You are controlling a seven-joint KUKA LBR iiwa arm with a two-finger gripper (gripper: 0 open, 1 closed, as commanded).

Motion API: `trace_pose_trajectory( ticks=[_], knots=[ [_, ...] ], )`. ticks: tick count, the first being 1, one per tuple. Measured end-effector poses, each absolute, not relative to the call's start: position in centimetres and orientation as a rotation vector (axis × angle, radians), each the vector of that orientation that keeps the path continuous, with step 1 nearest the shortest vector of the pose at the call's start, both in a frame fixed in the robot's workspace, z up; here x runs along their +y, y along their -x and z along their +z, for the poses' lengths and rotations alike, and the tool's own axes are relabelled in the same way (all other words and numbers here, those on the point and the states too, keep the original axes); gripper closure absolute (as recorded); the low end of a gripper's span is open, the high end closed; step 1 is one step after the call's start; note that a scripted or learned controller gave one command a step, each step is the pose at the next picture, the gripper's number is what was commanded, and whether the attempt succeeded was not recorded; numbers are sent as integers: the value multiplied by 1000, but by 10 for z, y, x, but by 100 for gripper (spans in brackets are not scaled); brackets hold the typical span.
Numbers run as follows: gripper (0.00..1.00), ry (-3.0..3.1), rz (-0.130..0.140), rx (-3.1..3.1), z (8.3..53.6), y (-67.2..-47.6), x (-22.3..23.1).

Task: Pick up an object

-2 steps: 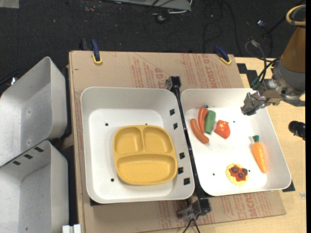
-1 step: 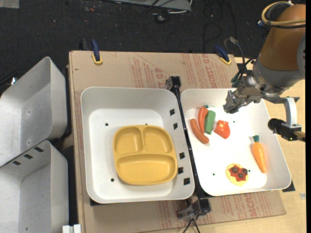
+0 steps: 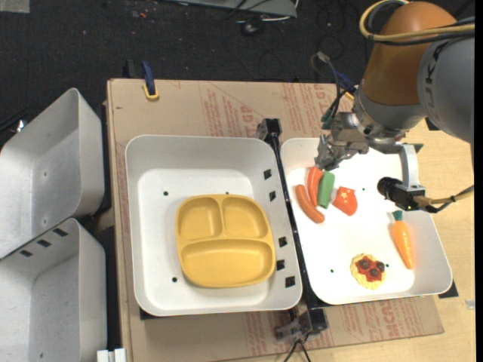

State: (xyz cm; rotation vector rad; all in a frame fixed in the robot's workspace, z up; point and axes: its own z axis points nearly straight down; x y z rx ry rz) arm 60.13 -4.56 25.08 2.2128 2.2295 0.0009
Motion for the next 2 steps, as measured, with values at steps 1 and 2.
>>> trace_pose_trajectory(
  ticks=[1, 2],
  knots=[
    [100, -2213, 1, 2228, 234, -617, 4],
    [100, -2214, 4, 2226, 240, -628, 56]
  ],
)
